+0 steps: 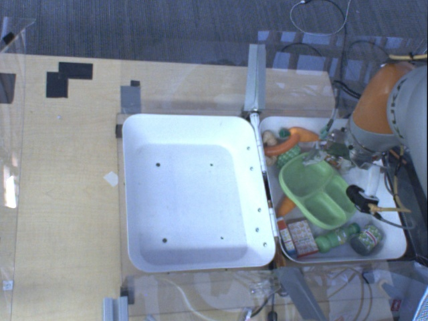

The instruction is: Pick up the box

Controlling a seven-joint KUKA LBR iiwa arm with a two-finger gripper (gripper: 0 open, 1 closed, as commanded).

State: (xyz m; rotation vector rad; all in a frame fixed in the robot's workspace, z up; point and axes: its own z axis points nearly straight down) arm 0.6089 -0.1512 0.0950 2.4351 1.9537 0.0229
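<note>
The box (301, 237), lying flat at the right bin's (394, 249) six o'clock edge beside a green bottle (338, 237), looked light and stiff, best pinched across its short sides; my end effector's (319, 151) state I couldn't tell.

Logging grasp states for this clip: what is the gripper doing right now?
Gripper: cannot be told; it sits low in the right bin at the green scoop's upper edge.
</note>
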